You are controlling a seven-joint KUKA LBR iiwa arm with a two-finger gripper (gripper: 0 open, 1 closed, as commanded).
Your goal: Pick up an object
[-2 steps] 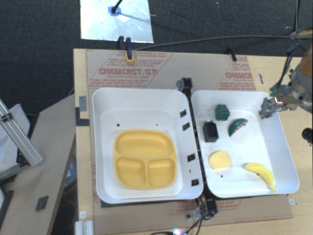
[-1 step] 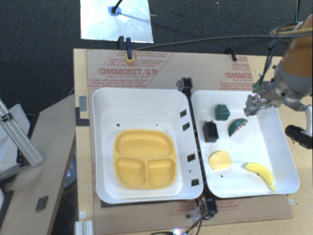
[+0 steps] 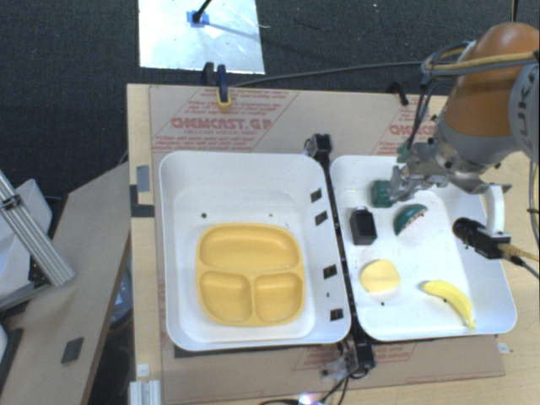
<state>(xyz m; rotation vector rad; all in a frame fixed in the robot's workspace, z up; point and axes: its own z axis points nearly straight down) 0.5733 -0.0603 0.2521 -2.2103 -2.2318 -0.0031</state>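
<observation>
Teal object (image 3: pixel 384 194) sits at the right bin's (image 3: pixel 498 310) far edge, right under the gripper (image 3: pixel 403 184); whether it's gripped, cannot tell. Looks small, light, rigid plastic, maybe slick: pinch its middle. Banana (image 3: pixel 450 299) lies well apart

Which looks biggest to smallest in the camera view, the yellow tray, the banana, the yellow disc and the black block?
1. Yellow tray, by far the largest.
2. Banana and yellow disc: the banana is longer, the disc rounder; they look too alike in area to rank.
3. Black block, smallest.
</observation>
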